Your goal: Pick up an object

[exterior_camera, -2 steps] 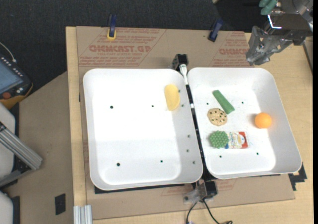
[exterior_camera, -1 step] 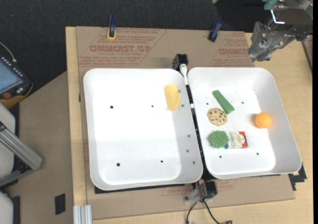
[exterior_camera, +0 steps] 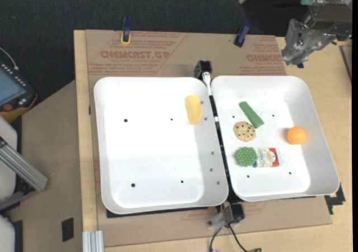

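The counter (exterior_camera: 168, 50) carries two white bins side by side: the left bin (exterior_camera: 151, 189) holds a yellow piece (exterior_camera: 193, 109) near its right wall, and the right bin (exterior_camera: 313, 172) holds a green stick (exterior_camera: 250, 114), a red and white packet (exterior_camera: 268, 157), a bumpy green ball (exterior_camera: 245, 156), a round cookie (exterior_camera: 244, 131) and an orange ball (exterior_camera: 296, 135). The gripper (exterior_camera: 295, 55) hangs above the counter beyond the right bin's far corner, nothing between its jaws, though whether they are open or closed cannot be told.

Arm (exterior_camera: 321, 16) cut off by top-right edge; print on small packet (exterior_camera: 267, 157) too small to read.
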